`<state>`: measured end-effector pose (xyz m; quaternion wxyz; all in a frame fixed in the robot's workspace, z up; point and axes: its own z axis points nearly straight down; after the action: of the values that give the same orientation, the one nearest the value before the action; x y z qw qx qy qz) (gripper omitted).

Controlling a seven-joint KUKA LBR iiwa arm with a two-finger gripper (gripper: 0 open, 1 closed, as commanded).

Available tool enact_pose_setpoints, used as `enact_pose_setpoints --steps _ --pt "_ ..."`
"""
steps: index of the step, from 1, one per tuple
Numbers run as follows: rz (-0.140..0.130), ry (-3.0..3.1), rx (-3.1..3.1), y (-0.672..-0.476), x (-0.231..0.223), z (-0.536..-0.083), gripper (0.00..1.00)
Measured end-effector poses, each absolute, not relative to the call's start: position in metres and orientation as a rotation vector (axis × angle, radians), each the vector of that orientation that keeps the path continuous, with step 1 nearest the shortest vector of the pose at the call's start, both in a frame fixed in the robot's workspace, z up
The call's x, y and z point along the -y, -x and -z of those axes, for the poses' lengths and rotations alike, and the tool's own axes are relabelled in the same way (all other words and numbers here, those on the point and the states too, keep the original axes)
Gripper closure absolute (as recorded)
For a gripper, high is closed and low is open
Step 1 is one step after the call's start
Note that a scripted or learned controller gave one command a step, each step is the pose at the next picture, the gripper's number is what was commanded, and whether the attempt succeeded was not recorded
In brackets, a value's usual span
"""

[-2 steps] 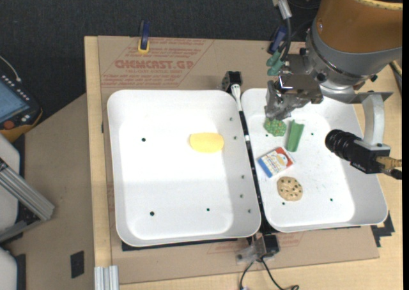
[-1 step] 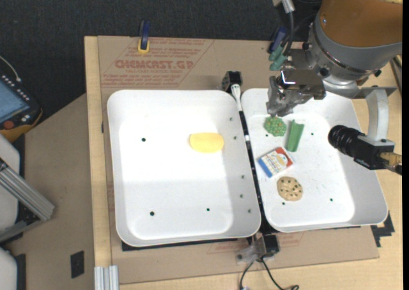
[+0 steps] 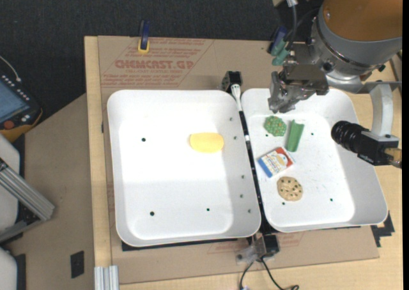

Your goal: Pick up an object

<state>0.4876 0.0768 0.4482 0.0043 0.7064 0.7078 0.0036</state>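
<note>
White plastic formed both shallow bins: low in the frame's right half, the right bin (image 3: 358,209) held a round cookie (image 3: 290,188), a small red-and-blue packet (image 3: 275,161), a green block (image 3: 294,135) and a bumpy green lump (image 3: 275,126), while the left bin (image 3: 128,154) at mid-frame held a lone yellow piece (image 3: 206,142). Farther up, the gripper (image 3: 281,105) hung just above the green lump, carrying nothing, its opening impossible to judge; a good pick probably meant descending squarely over the lump, clear of the block beside it.
</note>
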Motion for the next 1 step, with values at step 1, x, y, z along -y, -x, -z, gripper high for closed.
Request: enact_pose_setpoints --steps 1 --pt "-0.006 -2.22 -2.219 -0.4794 -0.0697 -0.4663 1.0"
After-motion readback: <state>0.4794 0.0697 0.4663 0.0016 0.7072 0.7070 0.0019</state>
